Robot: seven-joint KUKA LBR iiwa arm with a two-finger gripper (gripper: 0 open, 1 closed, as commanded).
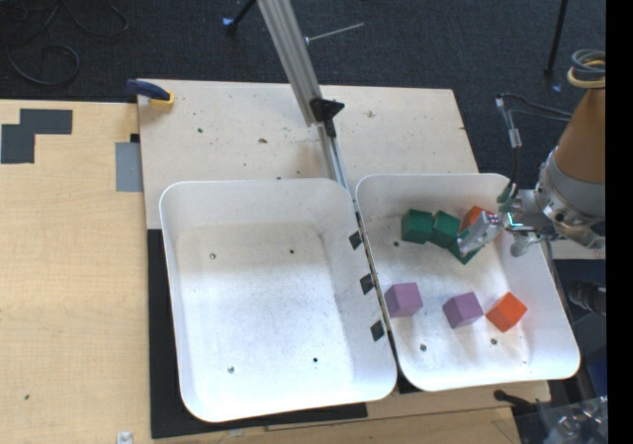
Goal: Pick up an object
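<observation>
End effector (482, 231) low in right bin (554, 363), its tips blurring into green blocks (431, 227), grip state impossible to tell, orange piece (473, 217) half hidden behind it, 2 purple cubes (403, 300) nearby

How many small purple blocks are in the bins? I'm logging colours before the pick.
2, both in the right white bin: one small purple block near its left wall, the other toward the middle. The gripper may hide more.
</observation>
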